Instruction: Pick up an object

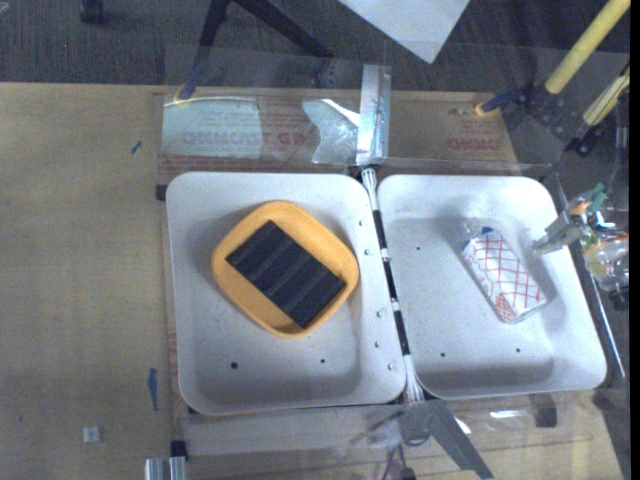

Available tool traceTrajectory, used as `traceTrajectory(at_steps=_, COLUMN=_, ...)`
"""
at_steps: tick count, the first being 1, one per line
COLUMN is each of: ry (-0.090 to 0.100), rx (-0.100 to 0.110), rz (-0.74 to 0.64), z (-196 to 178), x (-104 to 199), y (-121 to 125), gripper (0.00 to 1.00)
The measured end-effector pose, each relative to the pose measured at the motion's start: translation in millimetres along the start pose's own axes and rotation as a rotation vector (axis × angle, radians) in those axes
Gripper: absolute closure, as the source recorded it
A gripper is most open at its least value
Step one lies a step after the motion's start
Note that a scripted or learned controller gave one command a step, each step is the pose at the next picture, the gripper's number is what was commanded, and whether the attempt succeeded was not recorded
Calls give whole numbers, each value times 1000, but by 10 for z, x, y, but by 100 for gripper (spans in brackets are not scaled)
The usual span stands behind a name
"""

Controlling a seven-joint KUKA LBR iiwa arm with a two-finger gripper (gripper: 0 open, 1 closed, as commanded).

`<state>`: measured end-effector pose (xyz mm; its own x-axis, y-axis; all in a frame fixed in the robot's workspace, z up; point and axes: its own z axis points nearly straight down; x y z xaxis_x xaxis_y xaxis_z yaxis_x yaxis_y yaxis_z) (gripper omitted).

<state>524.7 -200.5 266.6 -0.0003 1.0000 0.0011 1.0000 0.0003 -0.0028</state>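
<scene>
A yellow rounded-square object with a black ribbed panel on top [285,268] lies tilted in the left bin [200,368], a little above its middle. A clear-wrapped packet with a red and white lattice print [503,273] lies diagonally in the right bin [470,368], toward its upper right. Both objects rest flat on the bin floors.
A metal divider [385,288] runs between the two bins. Behind them lie a taped cardboard strip [240,128] and an upright metal post [373,113]. Small metal and coloured clutter [580,230] sits at the right bin's right rim. A wooden bench [70,268] surrounds everything.
</scene>
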Motion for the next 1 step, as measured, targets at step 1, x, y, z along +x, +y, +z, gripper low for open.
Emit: traceTrajectory(at_steps=1, ry=-1, rx=-1, rz=-88, z=1390, x=220, y=599, gripper=0)
